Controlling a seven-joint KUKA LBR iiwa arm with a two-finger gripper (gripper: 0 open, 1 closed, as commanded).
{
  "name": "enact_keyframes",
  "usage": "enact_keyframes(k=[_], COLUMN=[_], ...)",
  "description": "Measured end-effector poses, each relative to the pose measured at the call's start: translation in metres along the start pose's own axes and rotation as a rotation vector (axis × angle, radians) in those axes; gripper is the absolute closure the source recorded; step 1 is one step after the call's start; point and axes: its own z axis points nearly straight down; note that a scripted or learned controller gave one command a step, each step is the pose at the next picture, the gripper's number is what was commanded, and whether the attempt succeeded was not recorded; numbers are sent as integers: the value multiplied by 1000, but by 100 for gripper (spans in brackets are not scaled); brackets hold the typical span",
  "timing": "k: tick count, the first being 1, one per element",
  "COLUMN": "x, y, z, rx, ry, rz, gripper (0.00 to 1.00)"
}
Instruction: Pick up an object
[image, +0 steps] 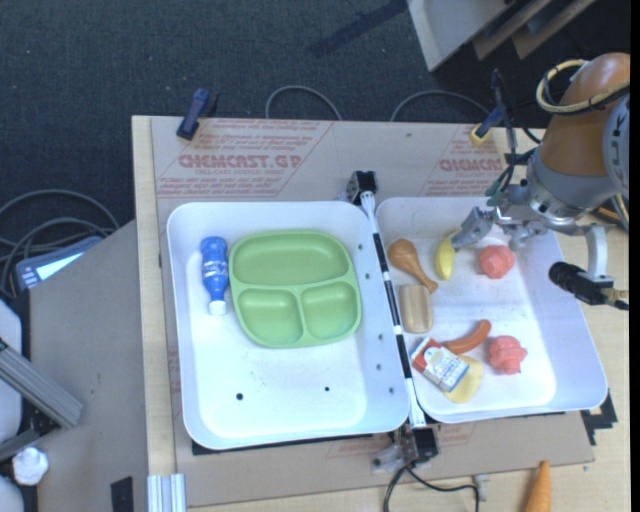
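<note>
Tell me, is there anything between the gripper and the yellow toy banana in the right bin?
Nothing visible does. The gripper hangs over the right bin's far end, with the yellow toy banana just to its left in the picture. The pink toy lies on the other side, and the drumstick lies beyond the banana.

Arm (585, 110) runs off your right edge, upper links cut. Gripper (497, 228) fingers blur into each other; you can't read their gap. Label on the small box (441, 367) too small to read. Orange item (539, 487) clipped at the bottom edge.
</note>
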Motion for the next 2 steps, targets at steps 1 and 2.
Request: enact_keyframes(k=[1,2], x=[-46,-46], y=[-1,2], z=[73,60], rx=[1,-8], ry=[-1,-3], rz=[1,0], gripper=[0,100])
